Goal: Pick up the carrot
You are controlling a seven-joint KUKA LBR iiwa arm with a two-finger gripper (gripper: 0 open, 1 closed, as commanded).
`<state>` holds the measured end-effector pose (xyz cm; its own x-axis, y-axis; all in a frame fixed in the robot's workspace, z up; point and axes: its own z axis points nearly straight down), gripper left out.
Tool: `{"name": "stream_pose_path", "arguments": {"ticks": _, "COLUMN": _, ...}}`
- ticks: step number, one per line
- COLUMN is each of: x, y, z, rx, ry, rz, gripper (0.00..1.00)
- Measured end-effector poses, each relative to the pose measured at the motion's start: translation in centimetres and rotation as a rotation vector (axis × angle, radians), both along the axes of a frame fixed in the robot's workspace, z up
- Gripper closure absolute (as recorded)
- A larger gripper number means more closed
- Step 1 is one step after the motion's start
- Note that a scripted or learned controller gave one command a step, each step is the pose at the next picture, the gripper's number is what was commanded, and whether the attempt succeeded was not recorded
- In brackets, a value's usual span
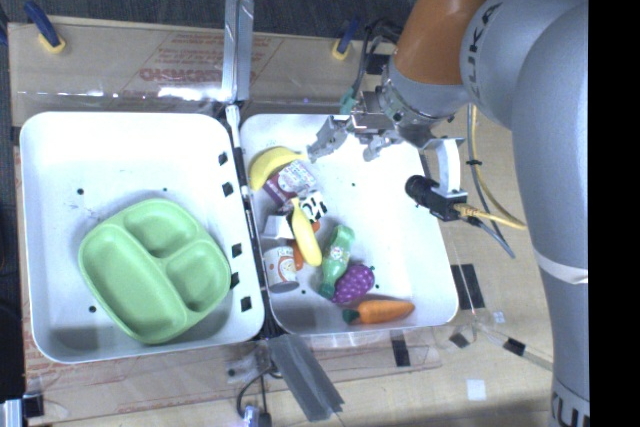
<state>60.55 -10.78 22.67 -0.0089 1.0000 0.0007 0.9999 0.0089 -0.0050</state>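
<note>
The carrot (381, 311) lies on its side at the near edge of the right bin (420, 245), its orange body pointing right and its green top tucked against a bunch of purple grapes (353, 283) to its left. The end effector (349, 137) hovers over the far part of that same bin, well apart from the carrot, its two fingers spread fairly wide with nothing between them. A banana (272, 165), a small can (293, 179) and other toy food crowd the bin's left side. In the left bin sits a green divided plate (155, 267). The carrot looks like a light, stiff plastic toy, smooth and tapered, so it may slip; I'd take hold across its thicker middle, away from the grapes and the bin wall just beside it.
</note>
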Motion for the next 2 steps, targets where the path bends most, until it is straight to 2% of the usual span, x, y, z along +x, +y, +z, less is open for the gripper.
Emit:
{"name": "stream_pose_path", "arguments": {"ticks": 1, "x": -8.8, "y": -0.5, "z": -9.5, "rx": 0.0, "ry": 0.001, "rz": 0.014, "gripper": 0.0}}
{"name": "stream_pose_path", "arguments": {"ticks": 2, "x": -12.6, "y": -4.5, "z": -13.1, "rx": -0.004, "ry": -0.013, "rz": -0.007, "gripper": 0.0}}
